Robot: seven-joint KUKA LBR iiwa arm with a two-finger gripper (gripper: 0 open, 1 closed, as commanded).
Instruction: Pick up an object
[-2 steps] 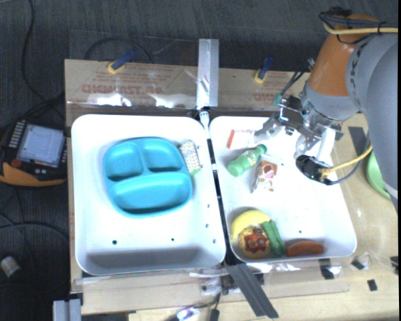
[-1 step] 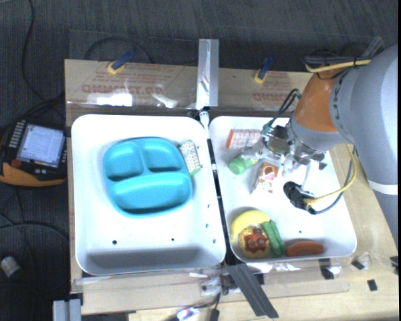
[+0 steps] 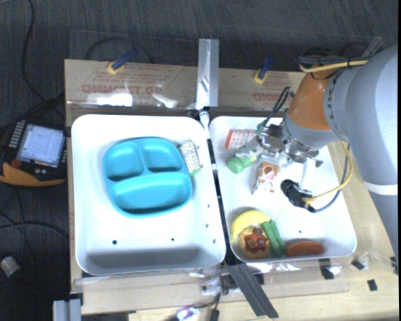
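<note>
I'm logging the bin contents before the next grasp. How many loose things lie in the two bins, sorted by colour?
Blue: 1, plate
Green: 2, small piece, long piece
Yellow-red: 1, ball
Red: 1, sausage
White with print: 3, wrapper, carton, packet
Total: 8

My bench (image 3: 140,79) carries two shallow white bins side by side, the left bin (image 3: 87,246) and the right bin (image 3: 344,236), their inner walls touching. Two clamps (image 3: 122,61) sit on its far board
</note>
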